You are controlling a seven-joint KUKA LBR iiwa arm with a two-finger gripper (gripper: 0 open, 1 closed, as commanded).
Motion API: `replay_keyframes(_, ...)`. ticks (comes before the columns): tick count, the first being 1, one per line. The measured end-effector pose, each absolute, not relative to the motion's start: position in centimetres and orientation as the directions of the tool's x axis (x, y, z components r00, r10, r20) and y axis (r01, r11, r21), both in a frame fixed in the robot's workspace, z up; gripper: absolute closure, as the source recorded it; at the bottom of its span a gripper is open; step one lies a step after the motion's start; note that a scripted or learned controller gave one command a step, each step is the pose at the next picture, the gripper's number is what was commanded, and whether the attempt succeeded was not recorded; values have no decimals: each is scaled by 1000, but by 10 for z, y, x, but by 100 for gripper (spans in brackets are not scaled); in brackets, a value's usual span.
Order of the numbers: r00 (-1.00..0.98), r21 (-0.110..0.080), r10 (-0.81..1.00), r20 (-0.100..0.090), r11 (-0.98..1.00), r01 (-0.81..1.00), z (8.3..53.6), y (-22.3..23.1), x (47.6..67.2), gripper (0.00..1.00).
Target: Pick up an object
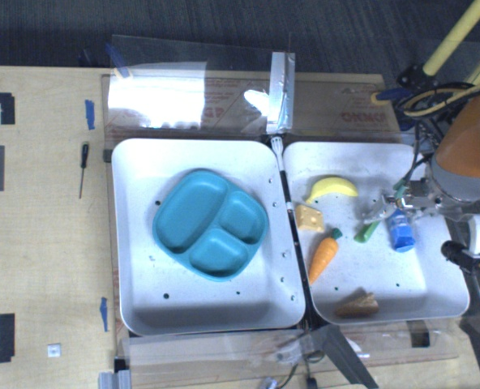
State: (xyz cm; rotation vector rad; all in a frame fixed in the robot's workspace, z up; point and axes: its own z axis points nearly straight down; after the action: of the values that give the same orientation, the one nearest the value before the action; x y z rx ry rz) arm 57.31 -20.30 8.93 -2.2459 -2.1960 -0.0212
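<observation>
- Pale wooden desk [37, 250], carrying two shallow white bins side by side.
- Left white bin [143, 294]: holds a teal plastic divided plate [211, 223] with three compartments, lying flat near the bin's middle.
- Right white bin [435, 286]: holds the small items.
- Grey arm with orange band [467, 148] reaches in from the right edge, over the right bin's far right corner.
- Hand [398, 205] sits low over the right bin's upper right part; metal parts cluttered, cannot tell whether it is apart or together.
- Orange toy carrot [323, 256], green top pointing up-right, near the bin's left wall.
- Yellow toy banana [332, 188], near the bin's upper left.
- Small blue block-like object [401, 235], just below the hand; contact unclear.
- Brown flat piece [357, 304] by the near wall.
- Tan cracker-like square [309, 217], between banana and carrot.
- Green stick-shaped item [367, 231], just left of the blue object.
</observation>
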Motion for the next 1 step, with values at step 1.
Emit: replay_keyframes(1, 28, 14, 1000, -2, -28, 1000, 101, -210, 573, 100)
